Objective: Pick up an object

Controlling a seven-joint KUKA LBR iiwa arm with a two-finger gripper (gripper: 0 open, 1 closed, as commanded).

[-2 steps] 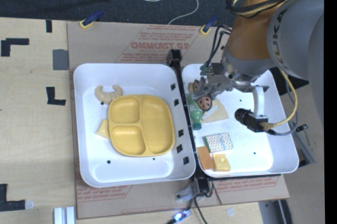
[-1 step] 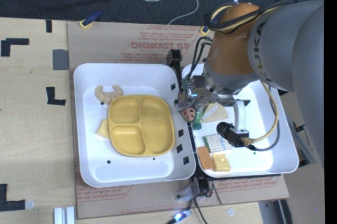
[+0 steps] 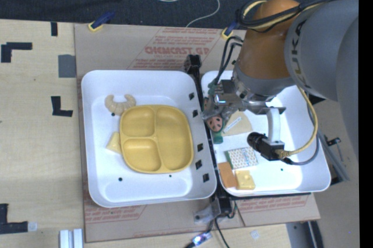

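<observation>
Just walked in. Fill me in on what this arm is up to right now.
The KUKA arm reaches in over the right bin, with its pincer low at that bin's left edge, right by a small toy figure. Whether it grips anything can't be told. A checkered block and orange and yellow pieces lie nearby. In the left bin, a yellow divided plate lies flat beside a tan curved toy.

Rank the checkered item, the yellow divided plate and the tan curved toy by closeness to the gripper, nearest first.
Measured from the gripper:
1. Checkered item, right bin, just below it.
2. Yellow divided plate, left bin, across the divider.
3. Tan curved toy, left bin's upper left.
</observation>
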